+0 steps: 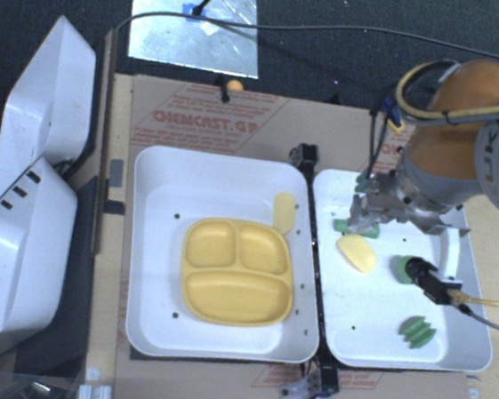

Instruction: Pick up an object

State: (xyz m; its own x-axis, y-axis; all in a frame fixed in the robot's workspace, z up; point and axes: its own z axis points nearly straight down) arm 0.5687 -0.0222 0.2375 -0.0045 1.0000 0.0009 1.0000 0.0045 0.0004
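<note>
Left bin [152, 228]: yellow divided tray [238, 271], pale yellow piece [284, 212] by the divider. Right bin [470, 349]: gripper [362, 218] low over a small green item [345, 225], just beside the yellow wedge [356, 253]. Finger state: cannot tell. Recommend centring before closing, clear of the wedge.

The counter [495, 240] is carrying a brown printed cardboard sheet [214, 114], and two shallow white bins are sitting on that sheet side by side, their inner rims touching along a black clamp strip. The left bin [152, 228] is lying toward the middle, the right bin [460, 352] just beside it. A small orange ball [235, 85] is resting at the cardboard's far edge, well apart from both bins.
</note>
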